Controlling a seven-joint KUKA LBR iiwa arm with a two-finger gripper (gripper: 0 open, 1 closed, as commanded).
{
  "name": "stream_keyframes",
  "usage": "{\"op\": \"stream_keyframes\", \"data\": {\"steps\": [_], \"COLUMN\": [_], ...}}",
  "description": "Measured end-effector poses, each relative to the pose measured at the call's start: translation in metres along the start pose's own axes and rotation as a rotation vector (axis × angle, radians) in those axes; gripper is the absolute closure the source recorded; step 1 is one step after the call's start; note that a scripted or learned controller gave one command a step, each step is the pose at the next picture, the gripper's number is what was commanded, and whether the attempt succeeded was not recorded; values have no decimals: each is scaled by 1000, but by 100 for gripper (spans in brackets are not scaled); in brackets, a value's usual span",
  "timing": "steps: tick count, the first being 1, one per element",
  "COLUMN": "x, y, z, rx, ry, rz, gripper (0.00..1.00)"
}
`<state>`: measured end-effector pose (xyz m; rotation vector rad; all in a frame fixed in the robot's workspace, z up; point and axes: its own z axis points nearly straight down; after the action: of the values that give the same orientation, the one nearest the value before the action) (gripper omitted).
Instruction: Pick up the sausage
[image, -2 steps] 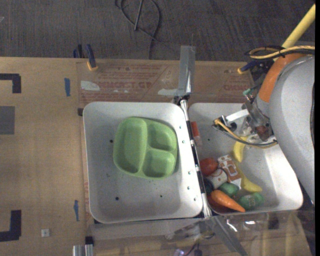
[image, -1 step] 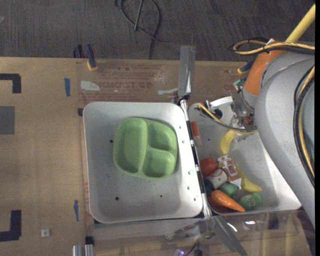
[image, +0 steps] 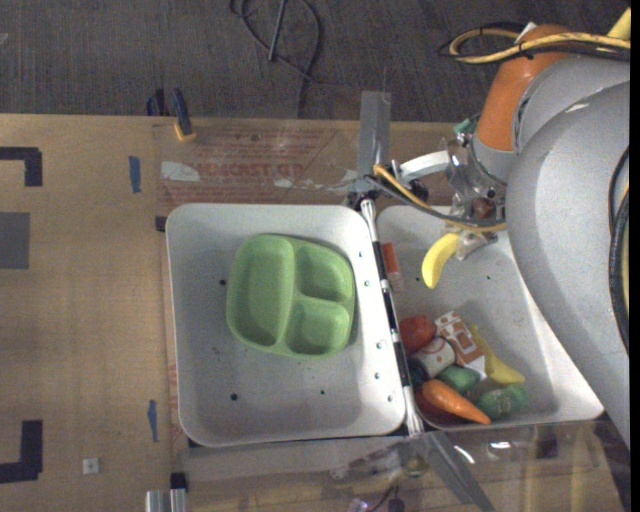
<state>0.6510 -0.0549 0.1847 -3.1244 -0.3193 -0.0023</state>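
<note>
In the near left corner of the right shallow white bin (image: 540, 395), toy foods lie piled: an orange carrot (image: 455, 400), a red tomato (image: 417, 331), a small printed carton (image: 455, 340), and green and yellow pieces. The left shallow white bin (image: 195, 330) carries a green divided plastic plate (image: 292, 294) near its middle. Farther back, the small reddish-brown sausage (image: 390, 262) lies against the right bin's left wall. A yellow banana (image: 438, 260) sits just right of it, its upper end under the gripper (image: 470, 222). Whether the gripper is open or closed cannot be told.
</note>
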Motion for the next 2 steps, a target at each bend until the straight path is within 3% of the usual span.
{"op": "stream_keyframes", "data": {"steps": [1, 2], "x": [-43, -15], "y": [-16, -54], "z": [-227, -225], "rx": [0, 0], "ry": [0, -3], "rz": [4, -425], "gripper": [100, 100]}}
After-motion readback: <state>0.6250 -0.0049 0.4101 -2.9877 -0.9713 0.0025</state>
